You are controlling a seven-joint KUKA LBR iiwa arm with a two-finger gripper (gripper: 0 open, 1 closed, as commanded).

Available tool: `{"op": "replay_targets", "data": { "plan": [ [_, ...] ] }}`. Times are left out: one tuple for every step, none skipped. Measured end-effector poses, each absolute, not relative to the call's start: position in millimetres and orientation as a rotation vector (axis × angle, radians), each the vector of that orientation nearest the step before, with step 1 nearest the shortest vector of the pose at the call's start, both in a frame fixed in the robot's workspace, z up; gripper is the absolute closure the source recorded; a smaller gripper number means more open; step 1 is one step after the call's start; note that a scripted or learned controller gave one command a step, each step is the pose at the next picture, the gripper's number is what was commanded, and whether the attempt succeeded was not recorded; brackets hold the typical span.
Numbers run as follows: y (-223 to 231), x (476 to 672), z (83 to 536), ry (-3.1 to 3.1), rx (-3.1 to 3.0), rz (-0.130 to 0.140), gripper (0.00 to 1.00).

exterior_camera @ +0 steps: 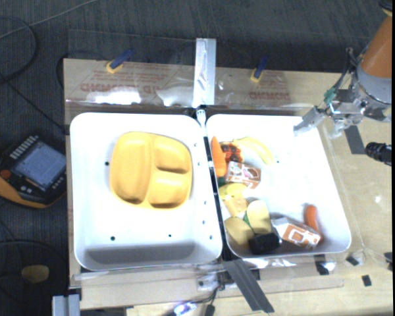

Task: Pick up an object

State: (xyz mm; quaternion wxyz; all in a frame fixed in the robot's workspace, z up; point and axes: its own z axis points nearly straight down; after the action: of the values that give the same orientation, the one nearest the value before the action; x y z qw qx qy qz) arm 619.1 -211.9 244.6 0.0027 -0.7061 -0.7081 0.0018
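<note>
Resting on the surface (355, 196), two white bins sit side by side. The left bin (92, 236) contains a yellow divided tray (150, 168). The right bin (329, 196) contains a carrot (215, 151), a banana (255, 146), small cartons (296, 233), a black item (264, 243) and pale pieces, crowded along its left and lower sides. The hand (316, 118) hovers at upper right over the bin's far corner; finger spread cannot be told.

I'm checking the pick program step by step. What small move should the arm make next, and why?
Probably move the gripper leftward and down over the right bin. It hangs above that bin's upper right corner with nothing between its fingers, while the objects, such as the carrot and banana, lie along the bin's left side.
</note>
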Motion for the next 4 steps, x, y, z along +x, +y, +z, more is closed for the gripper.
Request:
{"op": "replay_targets", "data": {
  "plan": [
    [-224.2, 561.1, 313.5, -2.221, -2.217, 0.008, 0.00],
    [-202.8, 547.0, 335.9, -2.060, -2.367, 0.007, 0.00],
    [-156.3, 611.9, 257.6, -2.205, -2.230, 0.008, 0.00],
    [-111.0, 668.0, 119.0, -2.417, -1.999, 0.007, 0.00]
  ]
}}
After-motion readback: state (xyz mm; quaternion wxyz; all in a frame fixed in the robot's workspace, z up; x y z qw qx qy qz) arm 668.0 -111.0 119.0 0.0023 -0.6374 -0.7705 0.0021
